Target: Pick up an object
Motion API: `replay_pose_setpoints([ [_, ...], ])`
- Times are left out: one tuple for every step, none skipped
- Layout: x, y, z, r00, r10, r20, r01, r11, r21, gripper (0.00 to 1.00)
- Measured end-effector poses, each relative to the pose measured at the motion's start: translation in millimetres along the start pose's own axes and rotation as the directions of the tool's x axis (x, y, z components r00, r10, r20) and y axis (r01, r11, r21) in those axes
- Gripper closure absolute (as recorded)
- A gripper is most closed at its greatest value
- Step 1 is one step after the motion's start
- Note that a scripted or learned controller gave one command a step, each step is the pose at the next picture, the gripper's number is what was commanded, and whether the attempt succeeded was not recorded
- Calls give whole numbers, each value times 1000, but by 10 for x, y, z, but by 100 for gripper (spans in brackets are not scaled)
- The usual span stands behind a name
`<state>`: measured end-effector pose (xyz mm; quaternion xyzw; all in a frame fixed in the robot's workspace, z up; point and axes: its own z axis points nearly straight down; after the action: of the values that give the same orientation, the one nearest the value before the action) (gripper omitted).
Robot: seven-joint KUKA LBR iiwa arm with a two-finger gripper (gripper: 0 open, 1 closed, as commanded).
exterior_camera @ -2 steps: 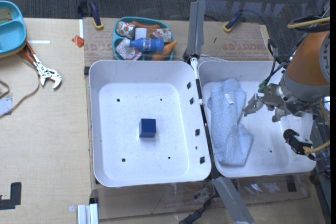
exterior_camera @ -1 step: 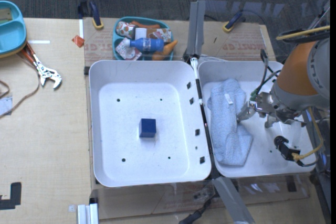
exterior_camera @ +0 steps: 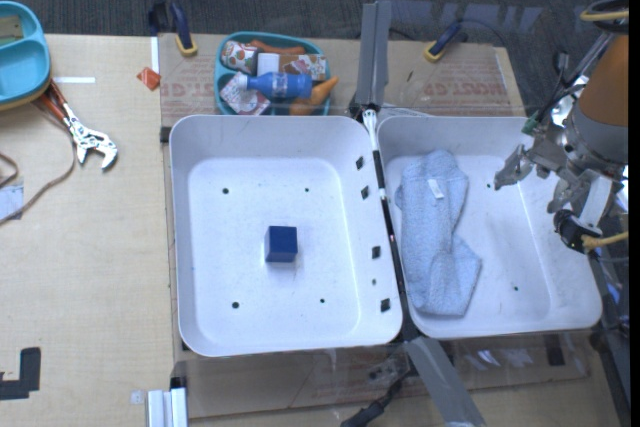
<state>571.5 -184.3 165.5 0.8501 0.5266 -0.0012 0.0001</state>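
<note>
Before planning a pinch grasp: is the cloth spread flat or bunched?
Bunched: the grey cloth lies crumpled lengthwise in the right bin.

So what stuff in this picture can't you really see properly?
- Gripper, camera view: too small and dark to tell its fingers apart.
- Arm: cut off by the right edge.
- Blue tray: cut off by the left edge.
- Things in the small tub: piled together, too small to name.
- Bin floor under the grey cloth: hidden by it.

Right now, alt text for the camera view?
A blue cube sits in the left white bin; a crumpled grey cloth lies in the right bin. The arm's gripper hangs over the right bin's right side, holding nothing.
</note>
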Motion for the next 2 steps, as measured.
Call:
replay_pose_setpoints([
  [408,-365,731,1000,4,-2,-4,1000,-1,0],
  [411,671,724,999,-45,0,45,999,-2,0],
])
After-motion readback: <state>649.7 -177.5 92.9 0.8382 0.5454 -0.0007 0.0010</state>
